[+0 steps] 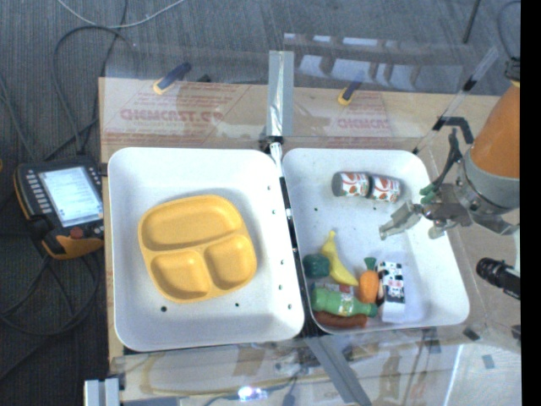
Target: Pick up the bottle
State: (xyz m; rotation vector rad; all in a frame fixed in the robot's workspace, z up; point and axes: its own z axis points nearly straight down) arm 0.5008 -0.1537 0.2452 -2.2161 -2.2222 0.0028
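Camera view: bottle [341, 301] lies in right bin [439, 311], crowded by banana [337, 263] at 12, carrot [368, 285] at 2. Claw [396, 226] open, unladen.

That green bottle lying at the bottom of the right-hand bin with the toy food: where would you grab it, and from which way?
I'd pinch the green bottle across its narrow middle, coming straight down. It lies on its side, long axis left to right, so its flanks suit two fingers. It's crowded: the banana sits behind, the carrot to its right and a red piece in front, so fingers may bump them.
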